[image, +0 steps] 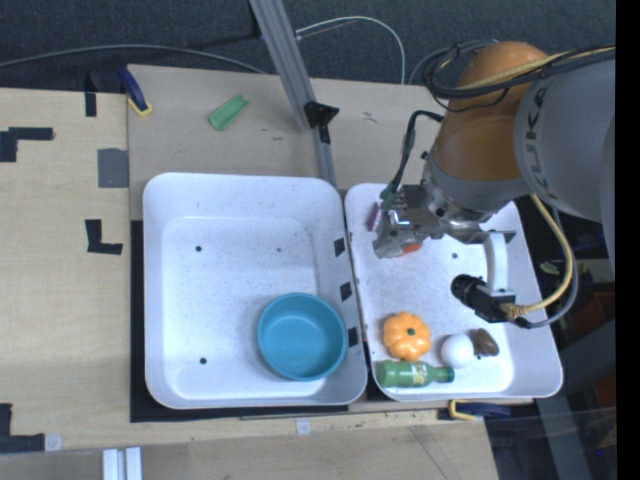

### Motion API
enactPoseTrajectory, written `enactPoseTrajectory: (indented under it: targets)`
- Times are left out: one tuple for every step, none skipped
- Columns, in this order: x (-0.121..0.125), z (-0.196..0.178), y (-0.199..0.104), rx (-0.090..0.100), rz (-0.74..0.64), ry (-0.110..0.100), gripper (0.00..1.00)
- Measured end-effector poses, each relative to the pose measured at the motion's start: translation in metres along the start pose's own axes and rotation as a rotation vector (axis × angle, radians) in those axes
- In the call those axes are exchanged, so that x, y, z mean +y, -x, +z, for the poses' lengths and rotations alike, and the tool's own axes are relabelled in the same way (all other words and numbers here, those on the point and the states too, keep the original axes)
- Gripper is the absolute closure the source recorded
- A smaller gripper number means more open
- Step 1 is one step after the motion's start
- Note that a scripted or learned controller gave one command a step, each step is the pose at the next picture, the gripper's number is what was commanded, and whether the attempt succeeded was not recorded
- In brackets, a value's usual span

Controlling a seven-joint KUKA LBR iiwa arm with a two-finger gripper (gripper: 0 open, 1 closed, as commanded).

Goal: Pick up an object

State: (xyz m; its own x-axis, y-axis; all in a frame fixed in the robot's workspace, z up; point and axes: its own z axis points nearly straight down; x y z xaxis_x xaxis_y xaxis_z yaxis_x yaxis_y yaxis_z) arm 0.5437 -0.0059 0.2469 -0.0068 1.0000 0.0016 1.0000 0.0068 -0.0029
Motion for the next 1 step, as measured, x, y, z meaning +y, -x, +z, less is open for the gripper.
enactPoseTrajectory:
  targets:
    - [-0.0098,0.0066,-0.0586,0.0,-0.001,0.0,1.0]
